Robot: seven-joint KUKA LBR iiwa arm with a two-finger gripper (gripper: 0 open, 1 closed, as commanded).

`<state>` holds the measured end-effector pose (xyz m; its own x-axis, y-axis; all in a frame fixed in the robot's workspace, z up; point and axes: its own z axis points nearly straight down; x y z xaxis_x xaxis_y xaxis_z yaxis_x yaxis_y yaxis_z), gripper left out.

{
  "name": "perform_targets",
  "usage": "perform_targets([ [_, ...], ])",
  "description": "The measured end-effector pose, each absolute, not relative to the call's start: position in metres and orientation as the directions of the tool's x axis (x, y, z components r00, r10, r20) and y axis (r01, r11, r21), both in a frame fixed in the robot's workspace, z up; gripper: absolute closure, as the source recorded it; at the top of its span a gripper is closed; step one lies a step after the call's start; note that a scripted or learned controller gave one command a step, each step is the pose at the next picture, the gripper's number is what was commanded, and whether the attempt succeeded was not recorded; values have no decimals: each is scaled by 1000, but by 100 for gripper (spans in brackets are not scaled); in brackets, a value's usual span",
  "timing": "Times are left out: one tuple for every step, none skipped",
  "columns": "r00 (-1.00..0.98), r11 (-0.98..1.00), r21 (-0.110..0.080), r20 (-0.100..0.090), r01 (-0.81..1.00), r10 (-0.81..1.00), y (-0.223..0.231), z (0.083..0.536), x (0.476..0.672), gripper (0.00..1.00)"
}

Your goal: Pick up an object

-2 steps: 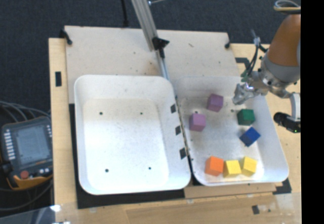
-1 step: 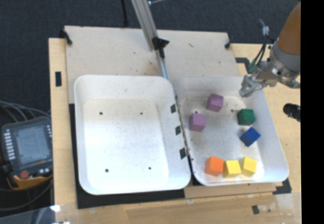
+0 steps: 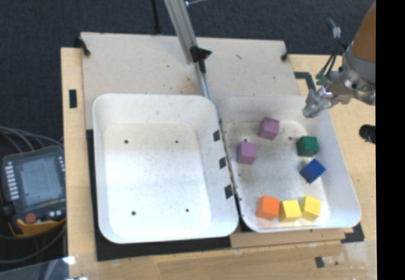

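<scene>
Camera view | tool (image 3: 313, 108) above green cube (image 3: 307, 145), grip state unreadable | step: approach | next: descend onto cube

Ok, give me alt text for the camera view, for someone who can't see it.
The grey arm's end effector hovers over the right shallow white bin's far corner; inside lie two purple cubes, a green cube, a blue cube, an orange cube and two yellow cubes.

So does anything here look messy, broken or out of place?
Nothing looks broken or spilled. All seven blocks sit in the right bin: two purple, a green, a blue, and an orange and two yellow in a row. They lie at slightly different angles. The gripper hovers at that bin's far edge.
</scene>
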<state>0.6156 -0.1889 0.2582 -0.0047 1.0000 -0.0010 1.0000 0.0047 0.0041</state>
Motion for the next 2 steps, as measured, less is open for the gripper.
perform_targets([
  [-7, 7, 1, 0, 1000, 1000, -129, 262, 610, 100],
  [-7, 7, 0, 1, 1000, 1000, -86, 263, 610, 100],
])
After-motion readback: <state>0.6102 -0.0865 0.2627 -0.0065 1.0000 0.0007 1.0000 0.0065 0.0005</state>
